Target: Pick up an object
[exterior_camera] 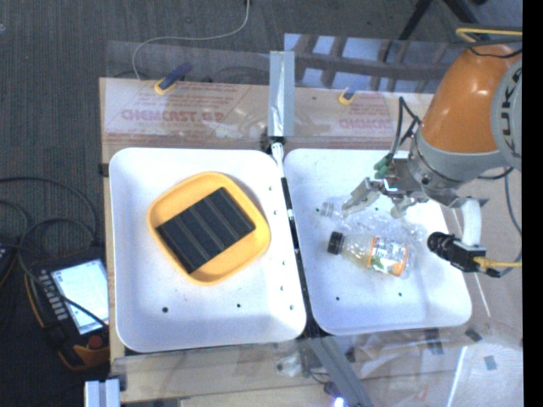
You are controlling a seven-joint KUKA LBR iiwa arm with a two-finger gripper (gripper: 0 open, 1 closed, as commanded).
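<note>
Biggest thing in the shot is the arm (475, 108), coming in from about 2 o'clock with its orange band up top. Next, two white bins side by side: the left bin (136, 312) has a yellow dish (209, 227) with a dark ribbed insert sitting mid-bin. The right bin (441, 308) holds a clear plastic bottle (377, 250) lying on its side, cap toward 9 o'clock. The gripper (379, 200) hangs just above it at 12 o'clock, fingers spread apart, nothing between them.
</note>
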